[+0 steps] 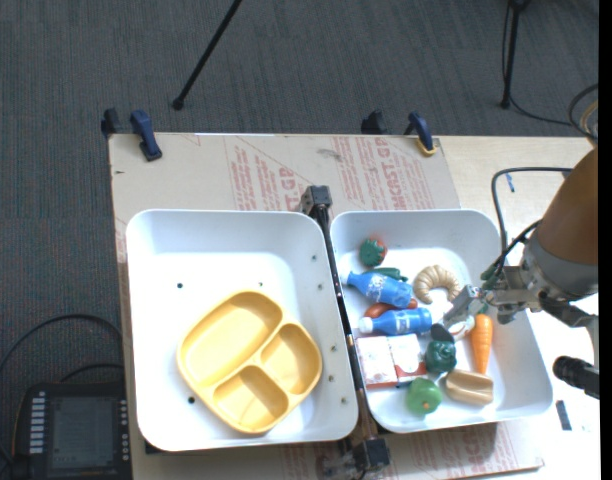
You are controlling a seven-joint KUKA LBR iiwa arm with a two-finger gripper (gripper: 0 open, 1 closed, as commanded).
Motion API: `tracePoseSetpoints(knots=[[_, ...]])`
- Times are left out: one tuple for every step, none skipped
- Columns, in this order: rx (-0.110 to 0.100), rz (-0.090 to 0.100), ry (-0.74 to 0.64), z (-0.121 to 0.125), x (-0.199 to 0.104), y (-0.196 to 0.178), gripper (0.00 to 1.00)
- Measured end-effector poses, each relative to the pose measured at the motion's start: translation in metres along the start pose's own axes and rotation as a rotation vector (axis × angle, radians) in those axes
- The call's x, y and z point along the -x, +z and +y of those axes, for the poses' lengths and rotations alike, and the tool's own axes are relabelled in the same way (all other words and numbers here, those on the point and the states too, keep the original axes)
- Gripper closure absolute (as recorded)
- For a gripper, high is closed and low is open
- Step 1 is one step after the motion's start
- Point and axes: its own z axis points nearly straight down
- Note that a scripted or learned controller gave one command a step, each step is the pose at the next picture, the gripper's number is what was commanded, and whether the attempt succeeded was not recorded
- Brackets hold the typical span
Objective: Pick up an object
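Note:
My gripper hangs over the right bin, reaching in from the right. Its fingers stand open with nothing between them. It sits just right of a tan croissant and just above an orange carrot. Left of it lie two blue bottles. Below it are a dark green vegetable, a red and white box, a green apple and a bun. A red and green item lies near the bin's far left corner.
The left bin holds a yellow divided tray. A divider rim separates the two bins. A black cable loops beside the arm at the right. Clamps stand at the bench's far edge.

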Motion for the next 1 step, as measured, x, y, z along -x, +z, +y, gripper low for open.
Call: tracePoseSetpoints(knots=[[0.000,0.002,0.000,0.0185,-0.0391,0.1040,0.00]])
